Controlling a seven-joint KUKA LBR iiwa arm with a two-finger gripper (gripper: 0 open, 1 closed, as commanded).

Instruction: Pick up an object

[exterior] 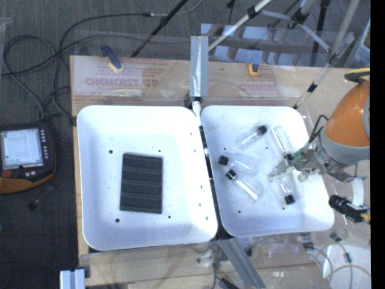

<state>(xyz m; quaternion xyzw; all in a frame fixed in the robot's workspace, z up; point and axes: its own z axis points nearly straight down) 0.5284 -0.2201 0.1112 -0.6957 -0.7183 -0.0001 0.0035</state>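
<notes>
Several clear vials with black caps lie scattered in the right bin (240,218). One vial (251,136) lies near the back, and a capless one (280,140) lies beside it. Two more vials (240,164) (244,186) lie near the middle of the bin. A short vial (286,194) lies toward the front right. My gripper (291,165) hangs low over the right side of this bin, right at another clear vial (278,173). Whether it holds that vial is unclear. A black ridged block (142,182) lies flat in the left bin (96,137).
The grey arm with its orange band (352,122) reaches in over the right bin's right wall. A metal post (198,65) stands behind the seam between the bins. A teach pendant (24,155) lies on the floor at the left, among cables.
</notes>
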